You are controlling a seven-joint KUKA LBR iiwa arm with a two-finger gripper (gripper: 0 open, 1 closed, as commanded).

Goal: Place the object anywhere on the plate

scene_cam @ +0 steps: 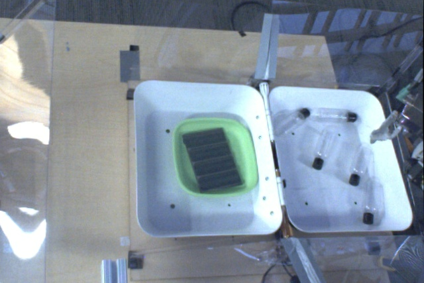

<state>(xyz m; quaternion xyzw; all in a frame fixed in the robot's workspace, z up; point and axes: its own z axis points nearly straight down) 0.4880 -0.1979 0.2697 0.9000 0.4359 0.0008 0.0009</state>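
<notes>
Where 2 bins (149,162) meet: green plate (182,172) under dark ridged block (211,160).

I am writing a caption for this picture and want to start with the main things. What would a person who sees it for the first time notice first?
The bright green plate in the left bin stands out first, with a dark ribbed block lying on it. Next come the clear tubes with black caps scattered in the right bin.

Even indoor light, strong glare on bench (26,132) at left, soft focus, faint shadows
</notes>
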